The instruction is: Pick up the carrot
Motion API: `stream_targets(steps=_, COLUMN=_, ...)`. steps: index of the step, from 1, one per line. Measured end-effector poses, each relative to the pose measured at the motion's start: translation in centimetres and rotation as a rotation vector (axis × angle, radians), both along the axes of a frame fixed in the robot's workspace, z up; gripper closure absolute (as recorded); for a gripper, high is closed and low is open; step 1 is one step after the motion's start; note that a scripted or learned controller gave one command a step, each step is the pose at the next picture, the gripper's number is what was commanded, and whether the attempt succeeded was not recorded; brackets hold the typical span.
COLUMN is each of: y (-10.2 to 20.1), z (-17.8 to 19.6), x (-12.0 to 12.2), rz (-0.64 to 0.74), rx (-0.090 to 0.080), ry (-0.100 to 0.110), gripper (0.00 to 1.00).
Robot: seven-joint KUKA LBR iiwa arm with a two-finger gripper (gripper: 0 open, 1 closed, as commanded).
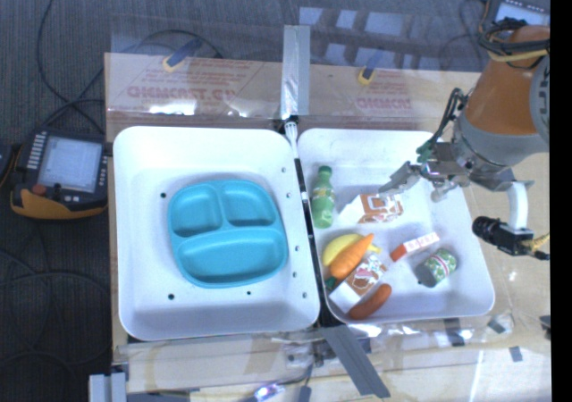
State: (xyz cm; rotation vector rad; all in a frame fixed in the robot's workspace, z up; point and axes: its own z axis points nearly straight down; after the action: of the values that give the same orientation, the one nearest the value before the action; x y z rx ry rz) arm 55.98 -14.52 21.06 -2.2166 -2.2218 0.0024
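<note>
The bench carries two shallow white bins side by side. The left bin holds one large thing, a blue divided tray, lying flat in the middle with its three compartments facing up.

The right bin holds all the small items, crowded toward its near left corner, probably because they were tipped in loose rather than arranged. The arm reaches in from the right and hangs over the far right part of this bin, with its gripper above a bare patch of the floor. The two fingers look spread apart with nothing between them, so the pincer is released and holds nothing.

A green bottle lies against the wall shared with the other bin. A small carton sits just below the gripper, and a second carton and a green can lie farther forward.

The carrot lies tilted, its orange body resting against a yellow banana-like piece and a printed packet, with a reddish sausage near the front wall. Because the carrot is wedged among its neighbours, well apart from the gripper, the grasp will likely need a careful approach along its length.
</note>
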Motion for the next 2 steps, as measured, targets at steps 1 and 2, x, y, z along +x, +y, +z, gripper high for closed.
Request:
stream_targets(steps=1, y=2.3, z=5.8, x=8.3, rz=0.469, rx=-0.001, ry=-0.004, gripper=0.0)
stream_targets(steps=2, y=4.6, z=-0.1, x=-3.5, rz=0.814, rx=0.002, ry=-0.002, gripper=0.0)
